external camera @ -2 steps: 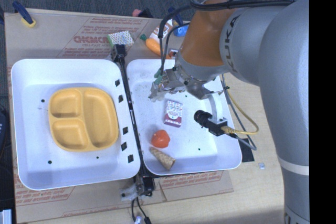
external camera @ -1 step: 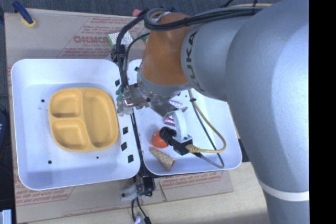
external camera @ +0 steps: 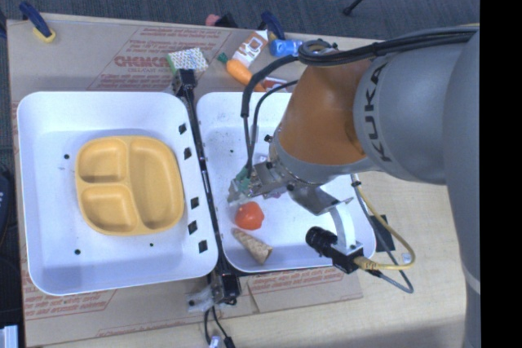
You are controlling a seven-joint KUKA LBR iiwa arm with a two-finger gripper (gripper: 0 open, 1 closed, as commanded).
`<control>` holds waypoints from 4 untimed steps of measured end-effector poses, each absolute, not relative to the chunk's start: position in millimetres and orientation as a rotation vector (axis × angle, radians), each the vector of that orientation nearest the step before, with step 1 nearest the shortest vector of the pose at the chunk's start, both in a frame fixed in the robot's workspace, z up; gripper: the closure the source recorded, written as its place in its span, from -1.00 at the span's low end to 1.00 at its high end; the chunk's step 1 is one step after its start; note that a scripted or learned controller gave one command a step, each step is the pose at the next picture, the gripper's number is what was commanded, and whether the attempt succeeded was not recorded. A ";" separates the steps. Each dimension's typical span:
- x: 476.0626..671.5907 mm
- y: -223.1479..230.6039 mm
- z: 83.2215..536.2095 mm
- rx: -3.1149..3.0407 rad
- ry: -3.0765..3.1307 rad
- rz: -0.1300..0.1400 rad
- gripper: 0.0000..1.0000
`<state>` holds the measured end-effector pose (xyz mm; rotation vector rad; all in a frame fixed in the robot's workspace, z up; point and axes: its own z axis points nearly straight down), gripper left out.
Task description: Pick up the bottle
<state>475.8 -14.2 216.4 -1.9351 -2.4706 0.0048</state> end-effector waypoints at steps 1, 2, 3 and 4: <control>476.7 25.5 241.1 -1.654 -2.671 0.001 1.00; 475.6 92.9 218.7 -1.756 -2.600 0.006 1.00; 477.1 29.3 288.4 -1.367 -2.830 0.001 1.00; 475.7 104.1 245.0 -1.584 -2.709 0.005 1.00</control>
